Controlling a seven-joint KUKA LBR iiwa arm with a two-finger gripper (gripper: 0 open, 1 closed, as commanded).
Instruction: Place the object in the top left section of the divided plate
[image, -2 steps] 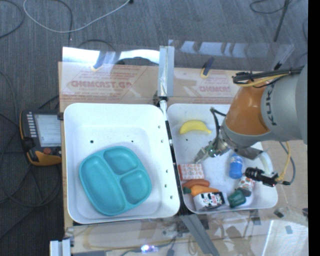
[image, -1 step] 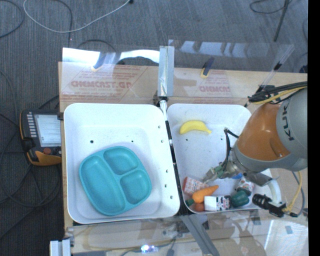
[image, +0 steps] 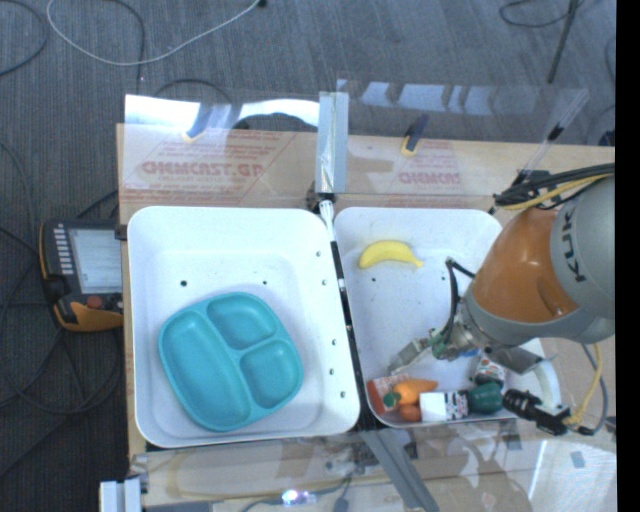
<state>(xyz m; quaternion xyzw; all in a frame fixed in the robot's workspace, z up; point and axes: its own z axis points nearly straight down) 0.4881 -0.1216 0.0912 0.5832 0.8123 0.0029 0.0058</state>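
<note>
Banana (image: 390, 256) lies alone in right bin (image: 420, 225); carrot (image: 412, 387) near pincer (image: 440, 345), grip state unclear.

Grey arm (image: 560, 280) with orange band enters from the right, bent downward; gripper (image: 440, 345) low, wrist largely concealing it.

Dark grey carpet (image: 60, 120) surrounds a pale wooden bench (image: 250, 165), with thin cables (image: 150, 55) trailing across the floor. A handheld control pendant (image: 82, 272) lies at the bench's left side.
</note>
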